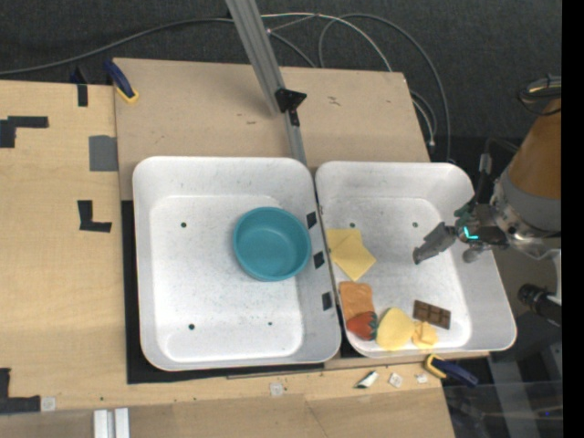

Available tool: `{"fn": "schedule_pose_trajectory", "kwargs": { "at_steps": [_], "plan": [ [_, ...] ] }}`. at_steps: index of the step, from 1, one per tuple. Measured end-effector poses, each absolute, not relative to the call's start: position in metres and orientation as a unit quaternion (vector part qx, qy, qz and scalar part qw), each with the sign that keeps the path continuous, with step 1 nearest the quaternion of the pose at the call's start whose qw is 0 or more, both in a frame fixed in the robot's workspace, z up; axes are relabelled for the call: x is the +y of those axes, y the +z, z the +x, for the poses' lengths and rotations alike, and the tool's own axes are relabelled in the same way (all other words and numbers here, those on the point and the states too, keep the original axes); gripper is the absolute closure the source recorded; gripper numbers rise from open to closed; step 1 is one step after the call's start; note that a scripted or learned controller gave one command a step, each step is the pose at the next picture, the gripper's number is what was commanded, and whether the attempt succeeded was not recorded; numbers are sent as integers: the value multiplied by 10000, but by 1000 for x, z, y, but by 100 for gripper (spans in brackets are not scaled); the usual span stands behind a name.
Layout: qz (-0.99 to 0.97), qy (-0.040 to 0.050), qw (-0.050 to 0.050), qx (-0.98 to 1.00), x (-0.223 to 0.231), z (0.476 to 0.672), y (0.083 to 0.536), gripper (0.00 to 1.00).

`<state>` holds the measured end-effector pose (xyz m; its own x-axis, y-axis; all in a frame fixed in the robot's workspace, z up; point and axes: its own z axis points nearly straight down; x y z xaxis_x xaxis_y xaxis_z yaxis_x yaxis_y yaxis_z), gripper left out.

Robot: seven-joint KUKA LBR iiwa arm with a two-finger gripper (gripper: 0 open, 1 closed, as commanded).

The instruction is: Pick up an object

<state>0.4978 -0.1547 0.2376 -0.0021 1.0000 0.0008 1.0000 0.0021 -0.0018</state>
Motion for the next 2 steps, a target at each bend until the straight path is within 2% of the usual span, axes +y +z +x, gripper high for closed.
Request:
{"fn": "schedule_pose_trajectory", "kwargs": {
  "at_steps": [2],
  "plan": [
    [-7070,21,30,-7072,-166,493,144,0]
  ]
}}
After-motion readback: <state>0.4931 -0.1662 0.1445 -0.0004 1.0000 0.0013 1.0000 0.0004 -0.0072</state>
